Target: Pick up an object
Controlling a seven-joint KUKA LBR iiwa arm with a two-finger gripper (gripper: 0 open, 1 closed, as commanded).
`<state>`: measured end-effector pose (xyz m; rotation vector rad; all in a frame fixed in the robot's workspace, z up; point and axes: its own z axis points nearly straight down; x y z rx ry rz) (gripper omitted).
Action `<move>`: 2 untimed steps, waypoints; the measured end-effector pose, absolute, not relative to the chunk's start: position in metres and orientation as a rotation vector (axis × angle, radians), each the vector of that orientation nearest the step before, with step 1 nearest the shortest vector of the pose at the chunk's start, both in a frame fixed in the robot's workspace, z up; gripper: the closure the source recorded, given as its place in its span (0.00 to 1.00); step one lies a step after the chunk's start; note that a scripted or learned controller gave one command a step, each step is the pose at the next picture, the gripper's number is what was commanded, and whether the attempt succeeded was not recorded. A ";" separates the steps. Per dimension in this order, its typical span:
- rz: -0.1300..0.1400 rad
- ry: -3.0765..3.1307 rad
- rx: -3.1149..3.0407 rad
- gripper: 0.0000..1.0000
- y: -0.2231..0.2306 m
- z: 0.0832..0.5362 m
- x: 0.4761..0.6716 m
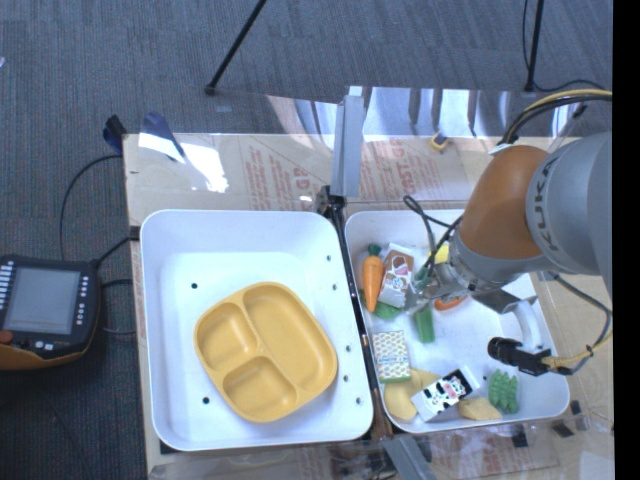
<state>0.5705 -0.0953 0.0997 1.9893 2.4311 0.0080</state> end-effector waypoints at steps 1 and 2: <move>0.007 2.431 1.990 0.00 -0.095 0.099 0.570; -0.002 2.283 2.162 0.00 -0.138 0.145 0.568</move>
